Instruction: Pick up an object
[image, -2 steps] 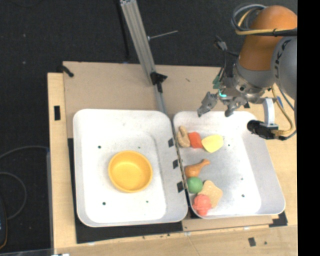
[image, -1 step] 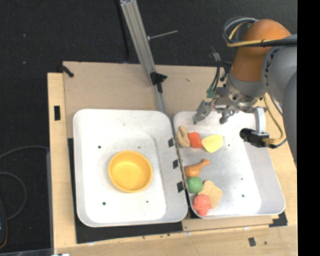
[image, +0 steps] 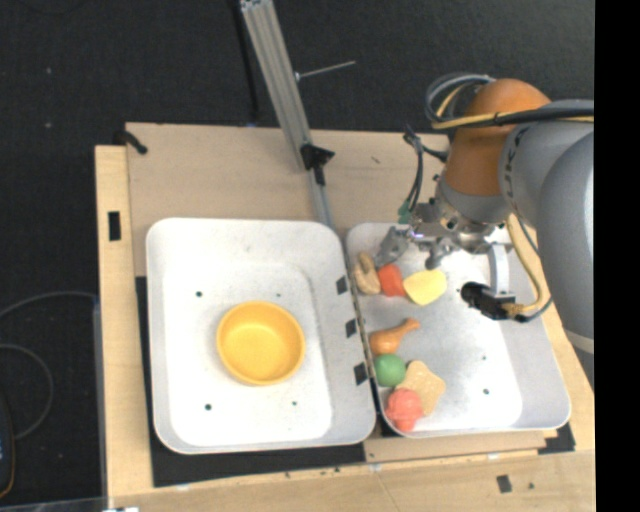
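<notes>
The gripper (image: 420, 252) is parked over the right bin (image: 520, 385) — fingers spread apart, just above the yellow piece (image: 425, 288).

One fixed camera, high above the bench (image: 230, 180).
It looks down at a slant, taking in both bins (image: 180, 420), the arm (image: 560, 200) entering from the right.

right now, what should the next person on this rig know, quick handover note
Gripper: low over the back of the right bin, by the yellow piece and the red piece; whether it holds anything cannot be told.
Right bin, along its left wall: tan piece, orange gourd, green ball, pink ball, beige piece.
Left bin: yellow bowl.
Done: no lifted object seen.
Left: grasp one object and lift it.
</notes>
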